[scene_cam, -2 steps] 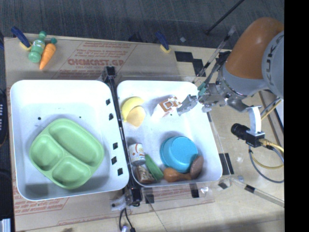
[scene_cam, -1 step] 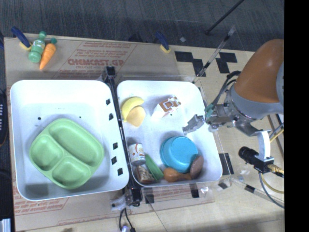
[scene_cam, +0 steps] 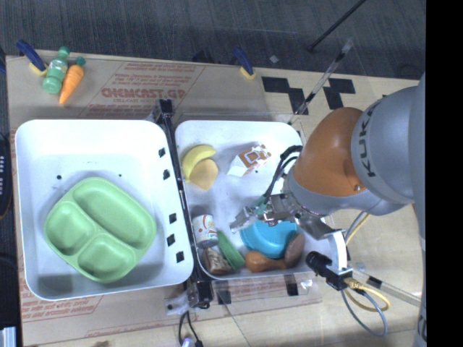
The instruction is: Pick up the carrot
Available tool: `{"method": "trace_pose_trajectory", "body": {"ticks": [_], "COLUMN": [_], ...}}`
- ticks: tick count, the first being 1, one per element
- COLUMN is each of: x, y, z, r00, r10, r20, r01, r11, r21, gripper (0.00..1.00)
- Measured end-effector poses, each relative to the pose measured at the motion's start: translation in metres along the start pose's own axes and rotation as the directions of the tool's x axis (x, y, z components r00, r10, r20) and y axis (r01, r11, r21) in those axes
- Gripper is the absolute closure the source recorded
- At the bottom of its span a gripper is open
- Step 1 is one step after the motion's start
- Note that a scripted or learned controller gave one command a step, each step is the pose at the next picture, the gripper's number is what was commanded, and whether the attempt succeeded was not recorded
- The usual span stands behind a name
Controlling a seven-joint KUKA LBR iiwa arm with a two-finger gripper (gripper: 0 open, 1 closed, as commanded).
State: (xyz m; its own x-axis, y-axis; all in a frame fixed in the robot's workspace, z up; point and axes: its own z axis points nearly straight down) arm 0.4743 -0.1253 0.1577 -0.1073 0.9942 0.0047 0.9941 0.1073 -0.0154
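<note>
The carrot [scene_cam: 71, 84] lies outside the bins, on the board at far left beside a green bottle [scene_cam: 55, 72]. The gripper [scene_cam: 269, 212] hangs over the right bin's clutter (blue bowl [scene_cam: 269, 238] just below), its grip impossible to judge; it risks seizing the wrong item.

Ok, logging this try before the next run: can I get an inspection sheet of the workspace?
Surface: cardboard-covered bench, left bin, right bin.
Job's things: carrot on the cardboard outside both bins, beside green bottle.
Clutter: green plate in left bin; yellow fruit, can, blue bowl in right bin.
Grippers: gripper over right bin, by blue bowl.
Cables: loops beside the arm.
Surroundings: dark floor, blue clamp.
</note>
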Motion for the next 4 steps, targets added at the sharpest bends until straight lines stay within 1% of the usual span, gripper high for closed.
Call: {"method": "trace_pose_trajectory", "body": {"ticks": [1, 2, 3, 4], "x": [-0.043, 0.019, -0.007, -0.068], "y": [0.032, 0.045, 0.084, 0.096], "z": [-0.203, -0.032, 0.031, -0.103], "r00": [0.937, 0.987, 0.965, 0.993], "r10": [0.350, 0.159, 0.262, 0.114], "r20": [0.001, 0.001, 0.003, 0.009], "r01": [-0.350, -0.159, -0.262, -0.114], "r11": [0.937, 0.987, 0.965, 0.993], "r21": [-0.016, 0.003, -0.005, -0.020], "gripper": [0.00, 0.00, 0.00, 0.00]}}
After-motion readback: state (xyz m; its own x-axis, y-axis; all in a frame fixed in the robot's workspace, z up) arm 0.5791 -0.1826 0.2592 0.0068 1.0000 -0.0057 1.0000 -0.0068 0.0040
